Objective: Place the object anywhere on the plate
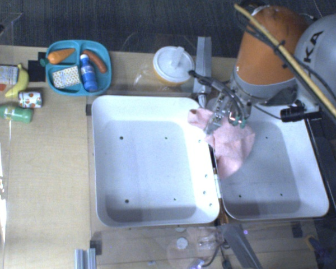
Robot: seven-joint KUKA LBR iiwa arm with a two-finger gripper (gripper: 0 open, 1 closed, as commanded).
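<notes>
Pink cloth (231,144), soft and crumpled, lies draped over the seam between the two bins: most of it in the right bin (280,195), one corner over the left bin (151,167) near that bin's upper right corner. Its top edge bunches up beneath the gripper (228,115), as if lifted there.

Gripper sits directly over the cloth's upper part. Metal fingers point down into the fabric, but they are small and tangled with cable in this view; cannot tell how far apart they stand, nor whether fabric is truly pinched between them. Arm enters from the right, orange band (269,35) above the wrist.

Plate: nothing in either bin reads plainly as a plate. Nearest candidate is the blue divided tray (103,58) on the bench beyond the left bin, already holding toy food. White lidded cup (172,63) stands just behind the bins.

Step, judged: grasp or early lift of the cloth, transport not begun.

Next move needs: a confirmed pinch, then a lift high enough for the hanging fabric to clear the bin walls. Limp cloth will trail and may snag on the rim.
</notes>
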